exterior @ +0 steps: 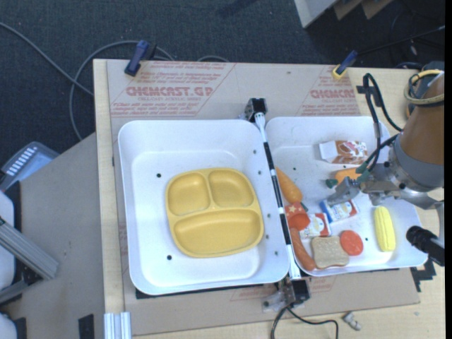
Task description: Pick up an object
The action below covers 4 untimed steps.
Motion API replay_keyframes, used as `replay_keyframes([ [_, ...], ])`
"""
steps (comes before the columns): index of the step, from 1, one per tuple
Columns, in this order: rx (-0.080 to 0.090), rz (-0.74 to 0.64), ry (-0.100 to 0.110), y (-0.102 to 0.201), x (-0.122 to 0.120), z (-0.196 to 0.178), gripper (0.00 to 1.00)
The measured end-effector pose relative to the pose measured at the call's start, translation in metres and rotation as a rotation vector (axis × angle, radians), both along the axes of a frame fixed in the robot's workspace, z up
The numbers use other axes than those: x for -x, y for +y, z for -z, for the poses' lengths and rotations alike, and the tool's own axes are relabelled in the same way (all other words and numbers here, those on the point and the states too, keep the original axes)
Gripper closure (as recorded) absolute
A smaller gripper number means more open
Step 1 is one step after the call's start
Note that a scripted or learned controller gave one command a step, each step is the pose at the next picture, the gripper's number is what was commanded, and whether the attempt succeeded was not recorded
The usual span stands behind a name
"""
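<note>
Jaws' state cannot be told; they hover low over the blue-white packet [337,210], seemingly positioned to grasp it.

Tray [212,210] in left bin [141,154]; food items in right bin [296,136].

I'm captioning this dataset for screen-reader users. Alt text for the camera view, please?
A robot gripper hovers low over toy food in the right white bin: corn cob, bread slice, carrot. The left bin holds a yellow divided tray.
</note>
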State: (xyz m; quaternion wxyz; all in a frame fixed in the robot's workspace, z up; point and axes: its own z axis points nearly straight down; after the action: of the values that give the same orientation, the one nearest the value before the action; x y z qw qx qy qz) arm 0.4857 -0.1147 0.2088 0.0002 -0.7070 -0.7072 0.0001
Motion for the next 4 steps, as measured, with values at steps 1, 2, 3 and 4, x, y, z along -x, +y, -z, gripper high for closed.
replay_keyframes([
  [1, 0.002, 0.002, -0.002, -0.077, -0.044, 0.035, 0.00],
  [2, 0.005, 0.000, -0.012, -0.069, -0.103, 0.120, 0.00],
  [3, 0.004, 0.000, -0.014, -0.069, -0.104, 0.109, 1.00],
  [4, 0.001, -0.001, -0.003, -0.057, -0.146, 0.078, 1.00],
])
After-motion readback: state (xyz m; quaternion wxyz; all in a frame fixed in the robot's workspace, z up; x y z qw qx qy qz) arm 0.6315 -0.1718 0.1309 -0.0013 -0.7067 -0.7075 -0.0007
